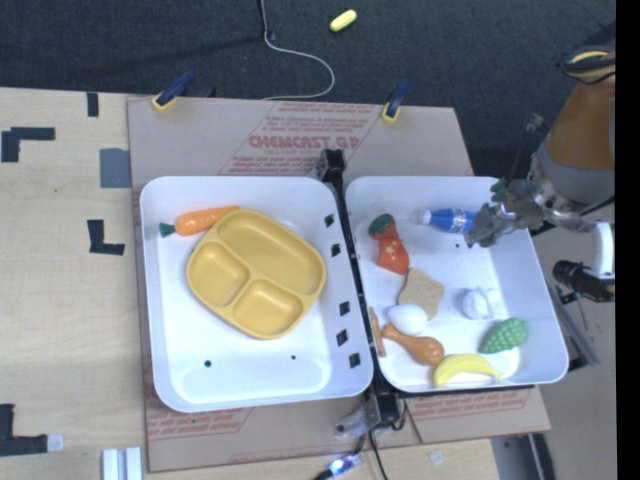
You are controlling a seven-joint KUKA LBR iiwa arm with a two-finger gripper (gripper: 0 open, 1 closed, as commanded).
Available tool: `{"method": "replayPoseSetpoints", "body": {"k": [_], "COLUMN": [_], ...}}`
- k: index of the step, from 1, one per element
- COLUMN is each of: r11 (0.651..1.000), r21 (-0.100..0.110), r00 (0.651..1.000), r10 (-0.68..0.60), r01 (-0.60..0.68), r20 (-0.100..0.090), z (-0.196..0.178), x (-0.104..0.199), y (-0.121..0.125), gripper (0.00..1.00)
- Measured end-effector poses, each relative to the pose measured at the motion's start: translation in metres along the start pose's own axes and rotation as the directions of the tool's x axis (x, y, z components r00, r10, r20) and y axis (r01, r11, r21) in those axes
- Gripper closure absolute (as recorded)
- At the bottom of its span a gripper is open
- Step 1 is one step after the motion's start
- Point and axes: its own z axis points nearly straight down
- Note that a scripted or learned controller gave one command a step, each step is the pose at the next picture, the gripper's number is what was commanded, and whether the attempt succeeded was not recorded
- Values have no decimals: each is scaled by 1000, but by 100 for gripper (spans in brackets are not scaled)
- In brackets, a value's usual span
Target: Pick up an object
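Hovering at the right bin's [535, 278] upper right edge, the gripper [487, 225] has an undeterminable grip state; the blue-and-white bottle [447, 219] lies just left, long axis left-right.

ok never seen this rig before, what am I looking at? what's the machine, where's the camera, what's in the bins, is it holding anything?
One fixed camera looks down at a slant on a bench with two shallow white bins side by side. The machine at the right is a robot arm, grey with an orange band, ending in a two-finger gripper that sits over the far part of the right bin, next to a blue and white bottle.

The left bin holds a yellow divided tray and a toy carrot beside it. The right bin holds toy food: a strawberry, a bread slice, an egg, a drumstick, a banana, a green bumpy piece and a small white item.

I can see nothing between the fingers, so I wouldn't call anything held; whether they are open is too unclear.
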Motion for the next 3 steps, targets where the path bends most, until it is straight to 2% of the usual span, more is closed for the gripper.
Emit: {"method": "replayPoseSetpoints", "body": {"k": [1, 3], "r11": [1000, 1000], "r21": [3, 6], "r00": [1000, 1000], "r10": [1, -3], "r01": [-1, 3], "r20": [-1, -2], "z": [-19, -14], "x": [1, 104], "y": [1, -11], "gripper": [100, 100]}}
